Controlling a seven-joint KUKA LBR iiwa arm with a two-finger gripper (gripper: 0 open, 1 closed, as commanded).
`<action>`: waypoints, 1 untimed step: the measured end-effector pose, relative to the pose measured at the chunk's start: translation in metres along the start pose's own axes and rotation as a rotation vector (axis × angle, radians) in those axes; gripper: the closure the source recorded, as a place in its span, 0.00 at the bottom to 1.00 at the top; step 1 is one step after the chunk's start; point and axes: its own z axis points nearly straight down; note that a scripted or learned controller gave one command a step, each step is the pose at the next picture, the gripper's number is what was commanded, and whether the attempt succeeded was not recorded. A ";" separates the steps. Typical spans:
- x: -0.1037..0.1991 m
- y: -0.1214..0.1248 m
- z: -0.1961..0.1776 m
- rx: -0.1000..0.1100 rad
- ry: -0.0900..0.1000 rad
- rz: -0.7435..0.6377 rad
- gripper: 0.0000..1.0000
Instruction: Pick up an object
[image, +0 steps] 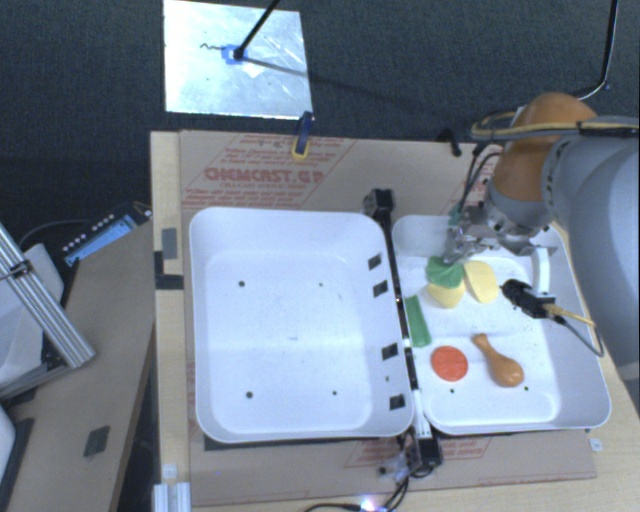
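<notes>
2 white bins (290, 330). 2 yellow pcs (482, 281), 2 green pcs (416, 322), 1 red disc (449, 363), 1 brown drumstick-shaped obj (498, 362). 6 objs total.

Both bins are coloured white; the bin at nine o'clock (290, 330) is marked with a few small dark dots. In the bin at three o'clock (530, 405), a green lump (443, 270) is seen at eleven o'clock. A yellow piece (447, 294) and a paler yellow piece (482, 281) are seen beside it. A green strip (416, 322) is seen at nine o'clock, a red-orange disc (449, 363) at seven, and a tan-brown drumstick (498, 362) at six. The brown cardboard (270, 172) is printed with red lettering. The arm (600, 200) is coloured grey, with an orange band (540, 140).
</notes>
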 end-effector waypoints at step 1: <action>-0.008 0.000 0.000 -0.001 0.000 0.000 1.00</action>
